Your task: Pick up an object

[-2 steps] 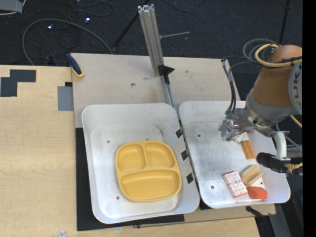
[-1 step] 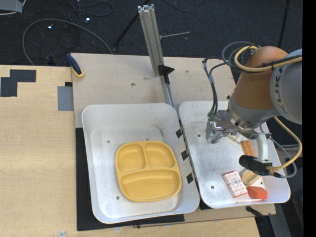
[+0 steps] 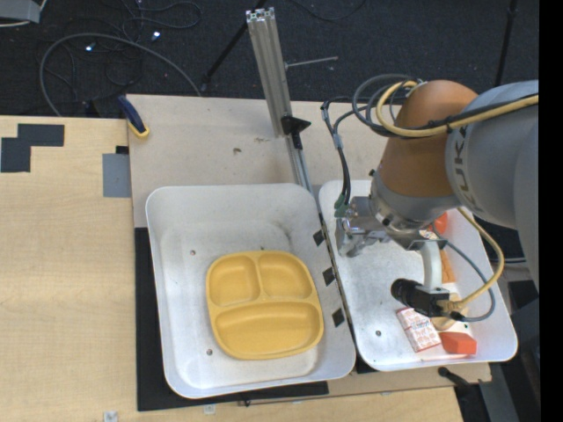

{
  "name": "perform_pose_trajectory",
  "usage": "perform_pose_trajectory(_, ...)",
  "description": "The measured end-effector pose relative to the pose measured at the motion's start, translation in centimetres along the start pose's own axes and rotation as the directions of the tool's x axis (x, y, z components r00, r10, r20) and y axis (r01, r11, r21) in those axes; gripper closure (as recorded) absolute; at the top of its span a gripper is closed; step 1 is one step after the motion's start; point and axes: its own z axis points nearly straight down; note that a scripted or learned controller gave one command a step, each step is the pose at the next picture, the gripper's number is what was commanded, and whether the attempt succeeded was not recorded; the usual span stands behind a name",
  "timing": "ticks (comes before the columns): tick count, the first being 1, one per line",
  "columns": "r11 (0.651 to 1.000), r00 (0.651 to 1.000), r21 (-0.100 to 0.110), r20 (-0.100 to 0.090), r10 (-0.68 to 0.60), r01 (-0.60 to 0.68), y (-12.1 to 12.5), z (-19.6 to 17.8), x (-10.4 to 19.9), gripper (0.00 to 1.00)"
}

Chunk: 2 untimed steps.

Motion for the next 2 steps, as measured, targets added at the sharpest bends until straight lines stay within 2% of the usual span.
perform_pose_trajectory(1,1.0,1.0,0.002,-0.001,0.0,0.0,0.0,0.6,5.5,1.0)
perform_pose_trajectory(2,1.0,1.0,0.0,0.0,-0.001,0.001,0.1,-0.3,10.8,1.0)
